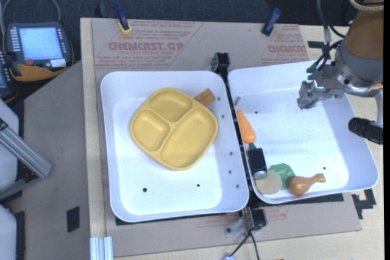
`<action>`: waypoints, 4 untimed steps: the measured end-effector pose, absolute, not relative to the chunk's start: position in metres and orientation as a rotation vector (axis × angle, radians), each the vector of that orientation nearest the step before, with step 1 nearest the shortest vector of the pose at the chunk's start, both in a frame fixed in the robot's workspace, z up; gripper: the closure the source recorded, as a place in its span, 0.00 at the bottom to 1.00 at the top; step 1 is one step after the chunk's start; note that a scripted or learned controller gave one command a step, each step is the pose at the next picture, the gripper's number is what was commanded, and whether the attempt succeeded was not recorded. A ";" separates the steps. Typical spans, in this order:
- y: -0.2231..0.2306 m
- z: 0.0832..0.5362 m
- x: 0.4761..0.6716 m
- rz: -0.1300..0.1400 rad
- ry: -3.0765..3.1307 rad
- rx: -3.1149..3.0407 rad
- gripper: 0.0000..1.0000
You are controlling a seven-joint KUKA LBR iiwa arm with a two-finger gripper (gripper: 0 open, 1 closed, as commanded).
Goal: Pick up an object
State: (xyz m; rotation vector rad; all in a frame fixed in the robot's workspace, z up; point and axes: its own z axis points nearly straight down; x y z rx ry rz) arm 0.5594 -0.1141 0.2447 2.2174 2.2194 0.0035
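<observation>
My gripper hangs over the upper right part of the right bin, with nothing seen between its fingers. An orange carrot lies along that bin's left wall. Below it lie a black block, a pale round piece, a green item and a brown drumstick, all near the front left corner. The gripper is well apart from all of them, up and to the right. A yellow divided plate fills the middle of the left bin.
A small brown block sits at the plate's upper right edge. A black clamp stands where the bins meet at the back. A pendant with a screen lies off the bench to the left. Bare floor shows in the right bin's middle.
</observation>
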 end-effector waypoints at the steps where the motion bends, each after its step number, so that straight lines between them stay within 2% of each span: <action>1: -0.070 0.247 0.558 0.001 2.227 2.217 1.00; 3: 0.036 0.244 0.532 -0.002 2.229 2.219 1.00; 4: 0.081 0.238 0.535 -0.001 2.227 2.218 1.00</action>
